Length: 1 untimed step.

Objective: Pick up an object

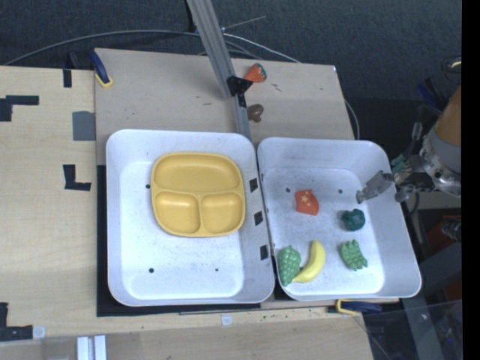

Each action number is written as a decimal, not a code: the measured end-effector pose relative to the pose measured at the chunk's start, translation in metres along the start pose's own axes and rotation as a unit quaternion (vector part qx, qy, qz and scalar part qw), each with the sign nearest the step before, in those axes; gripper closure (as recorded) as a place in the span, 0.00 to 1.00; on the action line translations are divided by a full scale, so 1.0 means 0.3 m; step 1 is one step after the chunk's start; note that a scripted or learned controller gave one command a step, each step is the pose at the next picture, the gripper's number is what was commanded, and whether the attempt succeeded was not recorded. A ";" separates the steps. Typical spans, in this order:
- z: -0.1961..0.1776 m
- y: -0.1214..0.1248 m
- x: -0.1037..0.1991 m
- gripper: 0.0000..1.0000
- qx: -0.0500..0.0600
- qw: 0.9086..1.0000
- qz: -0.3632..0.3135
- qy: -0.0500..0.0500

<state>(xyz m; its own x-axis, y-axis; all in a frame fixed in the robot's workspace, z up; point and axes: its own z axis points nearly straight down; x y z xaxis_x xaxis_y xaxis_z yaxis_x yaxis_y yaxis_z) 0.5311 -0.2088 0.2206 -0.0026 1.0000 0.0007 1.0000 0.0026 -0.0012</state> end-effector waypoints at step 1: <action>0.000 0.000 0.000 0.00 0.000 1.000 0.000 0.000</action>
<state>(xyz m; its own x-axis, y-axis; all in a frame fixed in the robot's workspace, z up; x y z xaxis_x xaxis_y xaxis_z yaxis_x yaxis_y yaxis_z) 0.5311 -0.2088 0.2206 -0.0025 1.0000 0.0010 1.0000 0.0025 -0.0014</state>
